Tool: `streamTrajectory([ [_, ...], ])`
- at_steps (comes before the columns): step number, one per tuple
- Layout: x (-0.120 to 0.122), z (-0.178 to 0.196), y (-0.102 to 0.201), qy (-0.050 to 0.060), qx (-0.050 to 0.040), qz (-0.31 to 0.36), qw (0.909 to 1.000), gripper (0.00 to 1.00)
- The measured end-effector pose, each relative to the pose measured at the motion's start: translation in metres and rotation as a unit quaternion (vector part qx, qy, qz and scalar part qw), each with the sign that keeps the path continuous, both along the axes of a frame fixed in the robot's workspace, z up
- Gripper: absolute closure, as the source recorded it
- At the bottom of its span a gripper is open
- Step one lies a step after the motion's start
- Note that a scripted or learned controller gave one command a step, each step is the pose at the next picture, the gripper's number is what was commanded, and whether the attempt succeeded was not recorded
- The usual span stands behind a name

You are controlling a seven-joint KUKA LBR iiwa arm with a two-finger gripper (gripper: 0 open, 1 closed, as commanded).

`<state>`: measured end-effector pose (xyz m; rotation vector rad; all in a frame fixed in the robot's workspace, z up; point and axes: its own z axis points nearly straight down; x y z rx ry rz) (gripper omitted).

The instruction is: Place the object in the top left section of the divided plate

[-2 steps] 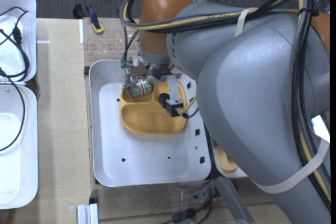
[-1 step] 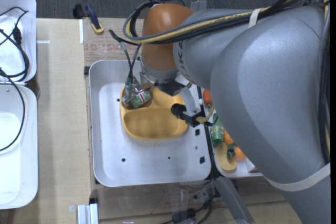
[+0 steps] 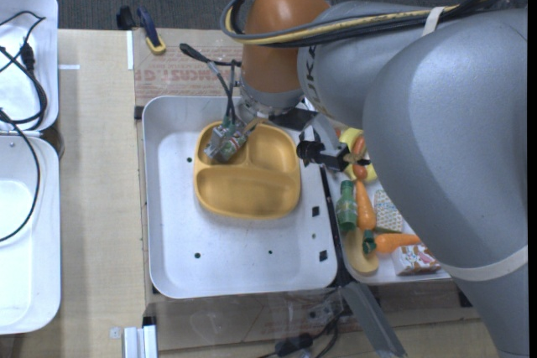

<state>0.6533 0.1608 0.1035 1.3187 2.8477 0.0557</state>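
We found the gripper (image 3: 225, 140) over the divided plate's (image 3: 252, 193) top left section; its grasp state was indeterminable.

Grey arm (image 3: 419, 96) reaches in from right, orange band up, end effector (image 3: 225, 140) pointing down.

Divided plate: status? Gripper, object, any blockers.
Gripper down over the divided plate, top left section. Object not discernible at the fingertips. Toy vegetables in the right bin, clear of the plate.

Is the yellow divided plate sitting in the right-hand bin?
No, the divided plate lies in the left bin, with the gripper over its top left section.
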Motion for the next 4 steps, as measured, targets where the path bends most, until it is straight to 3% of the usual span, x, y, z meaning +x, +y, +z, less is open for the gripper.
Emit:
streamTrajectory([
  [1,-0.053,0.009,-0.013,-0.022,-0.0047,0.078,0.9967,1.0],
  [2,-0.074,0.031,-0.041,-0.004,-0.0148,0.103,0.9946,1.0],
  [3,-0.035,0.159,0.026,0.006,-0.0168,0.104,0.9945,1.0],
  [4,-0.049,0.132,0.061,0.012,-0.0161,-0.131,0.9912,1.0],
])
